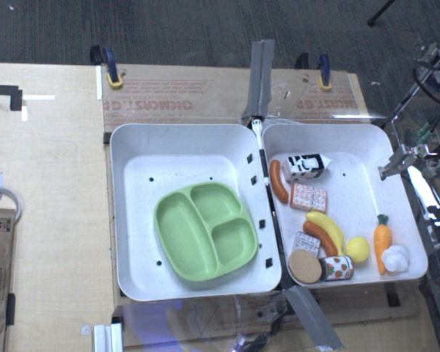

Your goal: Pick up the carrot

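The small orange toy carrot with a green leafy top (pixel 382 245) lies flat in the right bin near its right wall, green end pointing away from the camera, tapered tip toward the front edge.

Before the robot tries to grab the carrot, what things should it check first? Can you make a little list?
1. Carrot in sight, in the right bin: ok. It lies near the bin's right wall, green top pointing away from the camera.
2. Nothing on top of the carrot: ok.
3. Room around it: not ok. A white ball-like thing touches its lower end, and the wall is close on the right.
4. Lemon out of the way: ok, a small gap shows on the carrot's left.
5. Gripper ready and open: cannot tell.
6. Green plate sits in the left bin, away from the carrot: ok.
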You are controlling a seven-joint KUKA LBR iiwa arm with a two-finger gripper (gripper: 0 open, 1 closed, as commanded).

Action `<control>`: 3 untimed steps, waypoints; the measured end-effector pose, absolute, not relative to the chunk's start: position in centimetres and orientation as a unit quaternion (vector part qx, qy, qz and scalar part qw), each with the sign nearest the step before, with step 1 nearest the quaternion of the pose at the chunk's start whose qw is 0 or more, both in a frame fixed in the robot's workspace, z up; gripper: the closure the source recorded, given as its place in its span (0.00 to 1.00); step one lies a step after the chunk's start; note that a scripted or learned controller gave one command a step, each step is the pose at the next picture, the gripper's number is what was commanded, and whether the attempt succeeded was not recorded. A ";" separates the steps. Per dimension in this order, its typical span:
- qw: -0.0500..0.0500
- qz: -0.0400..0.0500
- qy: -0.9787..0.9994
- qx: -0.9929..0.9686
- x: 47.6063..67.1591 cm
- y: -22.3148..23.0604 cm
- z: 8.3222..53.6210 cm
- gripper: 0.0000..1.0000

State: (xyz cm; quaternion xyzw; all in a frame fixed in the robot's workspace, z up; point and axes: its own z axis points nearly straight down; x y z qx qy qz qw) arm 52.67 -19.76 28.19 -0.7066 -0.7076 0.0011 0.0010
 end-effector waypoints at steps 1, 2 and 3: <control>0.002 0.001 -0.770 -0.639 51.8 -22.2 18.2 0.00; 0.002 -0.001 -0.835 -0.551 47.8 -22.0 9.1 0.00; 0.001 -0.001 -0.834 -0.552 47.9 -22.0 10.0 1.00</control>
